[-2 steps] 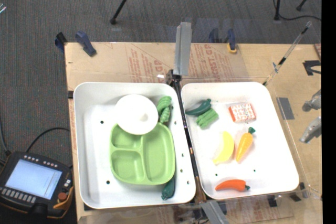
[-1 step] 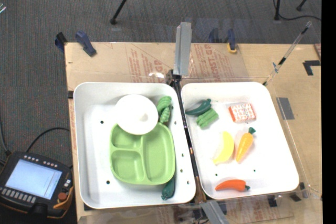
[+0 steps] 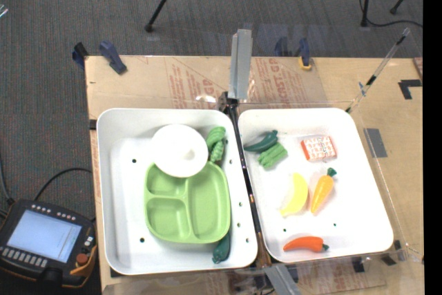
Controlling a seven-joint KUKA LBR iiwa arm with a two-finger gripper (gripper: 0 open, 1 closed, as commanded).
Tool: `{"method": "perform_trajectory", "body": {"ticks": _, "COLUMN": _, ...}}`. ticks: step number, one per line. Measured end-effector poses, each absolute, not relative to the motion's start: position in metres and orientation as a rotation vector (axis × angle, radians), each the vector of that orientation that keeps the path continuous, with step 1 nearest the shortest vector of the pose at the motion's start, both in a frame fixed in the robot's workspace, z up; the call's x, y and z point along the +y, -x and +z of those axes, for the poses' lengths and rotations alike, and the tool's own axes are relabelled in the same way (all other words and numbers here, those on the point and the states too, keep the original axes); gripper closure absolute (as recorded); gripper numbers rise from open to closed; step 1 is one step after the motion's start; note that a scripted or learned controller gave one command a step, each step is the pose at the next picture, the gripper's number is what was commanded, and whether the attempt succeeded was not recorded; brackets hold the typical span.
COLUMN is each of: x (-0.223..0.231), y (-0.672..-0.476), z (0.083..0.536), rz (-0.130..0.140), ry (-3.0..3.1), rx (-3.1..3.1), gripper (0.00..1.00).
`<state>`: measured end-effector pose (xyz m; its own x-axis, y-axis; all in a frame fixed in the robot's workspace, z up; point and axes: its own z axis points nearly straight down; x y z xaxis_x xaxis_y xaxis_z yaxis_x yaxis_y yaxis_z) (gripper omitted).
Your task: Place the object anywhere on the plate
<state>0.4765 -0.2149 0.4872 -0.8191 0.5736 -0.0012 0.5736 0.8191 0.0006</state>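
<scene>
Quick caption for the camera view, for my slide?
White plate overlaps a green divided tray in the left bin; toy food fills the right bin.

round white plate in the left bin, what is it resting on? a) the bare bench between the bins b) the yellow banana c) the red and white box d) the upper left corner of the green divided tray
d: the round white plate sits in the left white bin, overlapping the upper left corner of the green divided tray, while the banana and the box lie in the right bin.
</scene>
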Motion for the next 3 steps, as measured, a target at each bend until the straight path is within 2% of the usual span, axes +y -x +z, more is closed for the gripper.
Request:
{"method": "perform_trajectory", "body": {"ticks": 1, "x": -0.2144, "y": -0.4767, "z": 0.4873, "rz": 0.000, "ry": -0.980, "rx": 2.983, "gripper": 0.00}}
{"method": "perform_trajectory", "body": {"ticks": 2, "x": -0.2053, "y": -0.4784, "z": 0.4872, "rz": 0.002, "ry": 0.023, "rx": 3.140, "gripper": 0.00}}
{"method": "perform_trajectory", "body": {"ticks": 3, "x": -0.2104, "y": -0.4821, "z": 0.4873, "rz": 0.001, "ry": 0.442, "rx": 3.107, "gripper": 0.00}}
